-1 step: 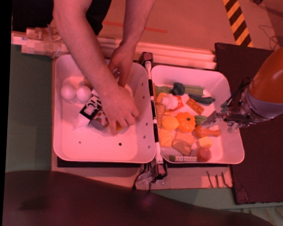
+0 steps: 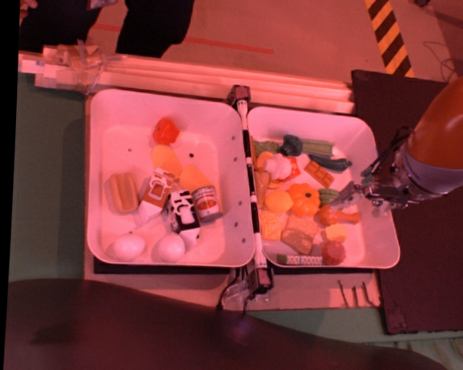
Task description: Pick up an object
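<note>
Objects for the pick sit in both bins, so you've got options. Left bin (image 2: 103, 136), left-centre of frame: bread-like item (image 2: 122, 192) near the left wall, two white eggs (image 2: 147, 247) along the lower edge, a red piece (image 2: 166, 129) up top, a carton (image 2: 155, 194), a black-and-white carton (image 2: 183, 212) and a can (image 2: 208, 203) bunched mid-bin. Spacing there is looser, and the eggs have bare floor around them, so you'd get easier finger entry. Right bin (image 2: 378, 248), centre-right: packed, orange pumpkin-shaped piece (image 2: 304, 199) in the middle, green pieces (image 2: 310, 148) along the upper edge, yellow and orange blocks touching each other below. Little open floor apart from a bare strip at the right wall. Gripper (image 2: 366, 195) hangs over that right rim, near the orange piece (image 2: 339, 217) beside the wall, arm coming in from the frame's right. Can't tell jaw state from this view; nothing visibly pinched. My read: it's in approach, pick not yet made. Watch the wall, because tight clutter plus the rim leaves little room for one finger.
</note>
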`<action>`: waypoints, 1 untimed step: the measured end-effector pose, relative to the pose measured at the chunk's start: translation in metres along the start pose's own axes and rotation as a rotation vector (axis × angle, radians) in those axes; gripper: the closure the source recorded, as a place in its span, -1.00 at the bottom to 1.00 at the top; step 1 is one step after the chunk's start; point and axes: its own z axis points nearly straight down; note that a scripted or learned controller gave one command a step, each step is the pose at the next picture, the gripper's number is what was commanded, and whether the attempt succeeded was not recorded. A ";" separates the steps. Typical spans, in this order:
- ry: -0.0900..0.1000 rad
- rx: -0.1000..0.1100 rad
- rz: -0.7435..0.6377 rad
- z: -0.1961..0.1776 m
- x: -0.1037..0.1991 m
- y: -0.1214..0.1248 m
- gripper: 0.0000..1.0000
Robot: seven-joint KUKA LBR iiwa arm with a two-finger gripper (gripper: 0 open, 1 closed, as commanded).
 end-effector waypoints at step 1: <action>0.003 0.008 0.001 0.062 -0.003 0.001 -1.00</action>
